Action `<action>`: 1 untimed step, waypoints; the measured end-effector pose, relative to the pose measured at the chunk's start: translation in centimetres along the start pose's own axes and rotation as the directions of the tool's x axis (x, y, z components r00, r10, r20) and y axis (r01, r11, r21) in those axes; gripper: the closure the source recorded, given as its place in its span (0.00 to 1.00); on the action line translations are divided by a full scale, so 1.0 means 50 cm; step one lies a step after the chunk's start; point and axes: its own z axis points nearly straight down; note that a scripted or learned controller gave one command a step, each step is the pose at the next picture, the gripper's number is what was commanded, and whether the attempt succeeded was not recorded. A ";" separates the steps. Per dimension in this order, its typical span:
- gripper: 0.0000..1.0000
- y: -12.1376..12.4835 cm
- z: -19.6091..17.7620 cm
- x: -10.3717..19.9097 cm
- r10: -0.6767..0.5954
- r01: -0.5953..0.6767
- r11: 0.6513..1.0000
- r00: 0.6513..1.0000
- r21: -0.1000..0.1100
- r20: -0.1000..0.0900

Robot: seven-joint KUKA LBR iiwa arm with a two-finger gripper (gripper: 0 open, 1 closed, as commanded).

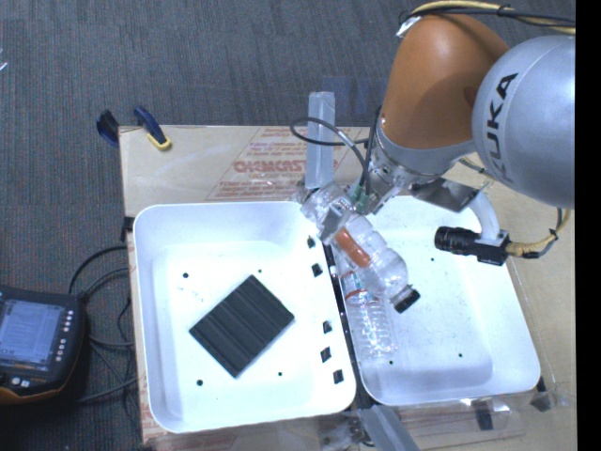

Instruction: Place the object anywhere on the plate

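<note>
Bench (pixel 188 163) boards, pale plywood with red print, carry two shallow white bins side by side. Over the right bin (pixel 470 346) the grey KUKA arm (pixel 531 111) with its orange band reaches in from the right, wrist angled down toward the seam between the bins. The left bin (pixel 169 252) holds the plate (pixel 242 325), a dark ribbed square lying flat and turned like a diamond, well apart from the arm. A clear plastic bottle (pixel 374 275) with a dark cap and an orange patch near its upper end lies tilted at the right bin's left edge, just under the gripper (pixel 331 212). Whether the gripper is spread or pressed together on anything cannot be told from here.
</note>
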 end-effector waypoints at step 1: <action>1.00 0.018 0.036 -0.055 -0.026 0.026 1.000 1.000 0.001 0.000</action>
